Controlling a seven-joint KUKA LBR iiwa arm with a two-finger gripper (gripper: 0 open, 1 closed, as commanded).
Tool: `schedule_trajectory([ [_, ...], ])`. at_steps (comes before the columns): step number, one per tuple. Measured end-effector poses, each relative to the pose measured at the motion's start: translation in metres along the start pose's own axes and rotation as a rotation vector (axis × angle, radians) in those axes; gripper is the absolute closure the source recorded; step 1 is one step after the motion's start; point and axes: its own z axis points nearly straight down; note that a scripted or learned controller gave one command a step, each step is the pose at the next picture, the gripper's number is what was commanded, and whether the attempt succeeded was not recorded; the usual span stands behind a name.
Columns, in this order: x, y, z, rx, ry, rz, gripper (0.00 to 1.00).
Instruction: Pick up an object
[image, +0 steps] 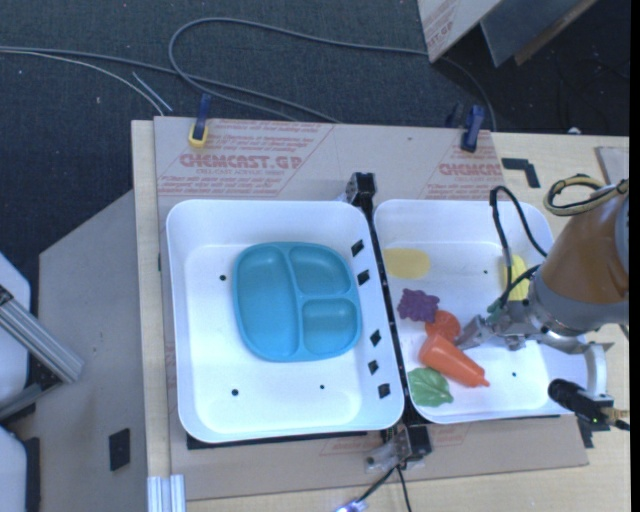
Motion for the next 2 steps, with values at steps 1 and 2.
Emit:
schedule_trajectory([
  [1,0.000,0.001,-0.012,-0.003,-0.001,0.000,1.00],
  [2,-0.011,0.002,-0.067,-0.009,-0.005,0.001,1.00],
])
